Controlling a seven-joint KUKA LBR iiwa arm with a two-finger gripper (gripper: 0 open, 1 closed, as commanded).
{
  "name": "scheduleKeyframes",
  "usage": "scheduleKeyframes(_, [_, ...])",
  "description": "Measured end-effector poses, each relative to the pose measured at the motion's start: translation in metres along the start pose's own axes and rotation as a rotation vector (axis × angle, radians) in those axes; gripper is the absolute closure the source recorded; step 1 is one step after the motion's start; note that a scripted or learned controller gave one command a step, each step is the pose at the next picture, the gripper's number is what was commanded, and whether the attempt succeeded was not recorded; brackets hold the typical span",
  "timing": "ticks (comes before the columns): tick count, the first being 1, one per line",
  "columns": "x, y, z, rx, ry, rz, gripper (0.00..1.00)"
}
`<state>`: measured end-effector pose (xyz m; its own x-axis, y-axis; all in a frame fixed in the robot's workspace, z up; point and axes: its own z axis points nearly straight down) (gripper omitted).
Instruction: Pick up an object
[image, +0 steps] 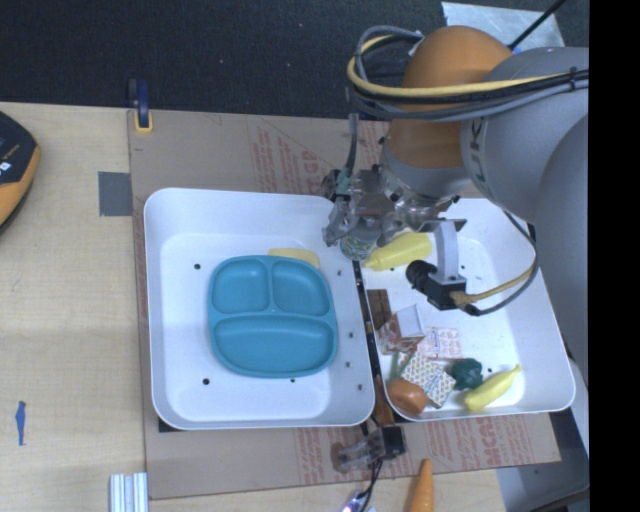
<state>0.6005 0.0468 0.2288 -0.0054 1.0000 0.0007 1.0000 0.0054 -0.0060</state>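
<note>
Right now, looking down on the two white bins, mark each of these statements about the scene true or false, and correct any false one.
1. The blue three-compartment plastic plate lies in the left white bin. True.
2. The blue plate is stacked on the small objects in the right white bin. False: it lies by itself in the left bin.
3. A yellow banana-shaped toy lies near the right bin's front corner. True.
4. The grey arm with the orange band reaches over the left bin's far left corner. False: it hangs over the divide between the bins, near their back edge.
</note>
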Motion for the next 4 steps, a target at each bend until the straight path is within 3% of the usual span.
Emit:
scheduleKeyframes(1, [0.001, -0.025, -0.001, 0.002, -0.002, 0.003, 1.0])
scheduleKeyframes(2, [-0.058, -0.011, -0.035, -0.006, -0.003, 0.007, 1.0])
scheduleKeyframes(3, [-0.064, 0.039, 0.039, -0.004, -0.004, -0.001, 1.0])
scheduleKeyframes(4, [-0.035, 0.037, 0.037, -0.001, -0.002, -0.001, 1.0])
